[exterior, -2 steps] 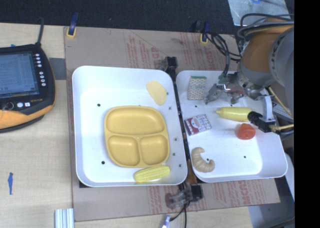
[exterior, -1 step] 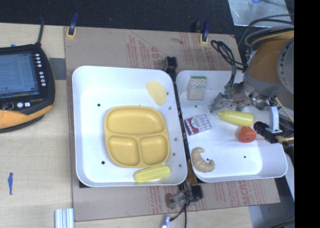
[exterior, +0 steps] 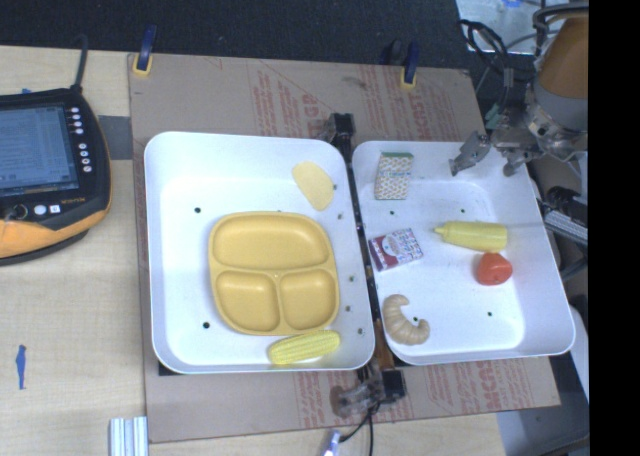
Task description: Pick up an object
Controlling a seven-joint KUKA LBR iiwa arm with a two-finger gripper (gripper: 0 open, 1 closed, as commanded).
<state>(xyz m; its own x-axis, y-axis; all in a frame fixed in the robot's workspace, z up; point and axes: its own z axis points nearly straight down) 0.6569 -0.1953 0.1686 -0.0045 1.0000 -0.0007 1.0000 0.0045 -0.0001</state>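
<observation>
Pale wooden bench under a cardboard sheet, two white bins side by side, a pendant tablet at left.

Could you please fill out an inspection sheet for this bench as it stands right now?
Surface: two white bins, left bin and right bin, on cardboard sheet.
Job's things: left bin holds divided yellow tray, corn cob, yellow slice; right bin holds green box, red-white packet, yellow bottle, tomato, croissant.
Clutter: nothing seen.
Grippers: gripper open over right bin's far right corner, holding nothing.
Cables: black cables behind arm.
Surroundings: teach pendant at left.
</observation>
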